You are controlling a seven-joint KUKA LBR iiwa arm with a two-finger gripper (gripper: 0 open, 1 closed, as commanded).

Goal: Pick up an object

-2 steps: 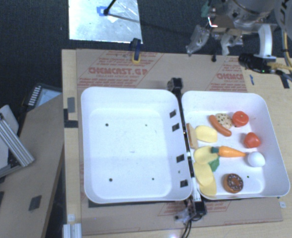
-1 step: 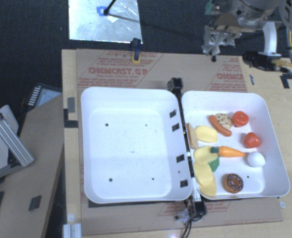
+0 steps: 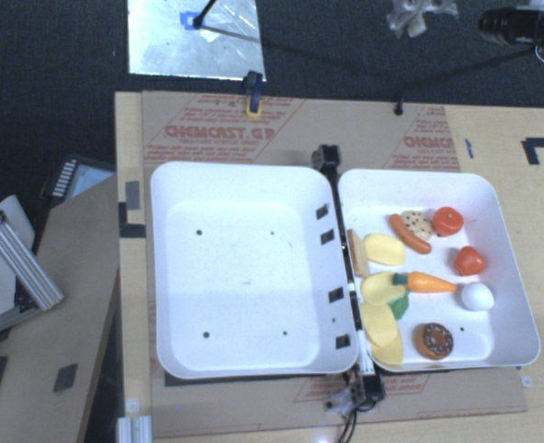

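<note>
Several small toy foods lie in the right bin (image 3: 507,247); the carrot (image 3: 429,283) near its middle looks light, stiff and smooth. Its thick orange body seems the best place to grip. The hand (image 3: 422,3) hangs far above the surface, and whether it is released or clenched cannot be told.

Toy foods (image 3: 410,275) clustered in right bin (image 3: 512,275): carrot (image 3: 430,283), tomatoes, egg, doughnut.
</note>
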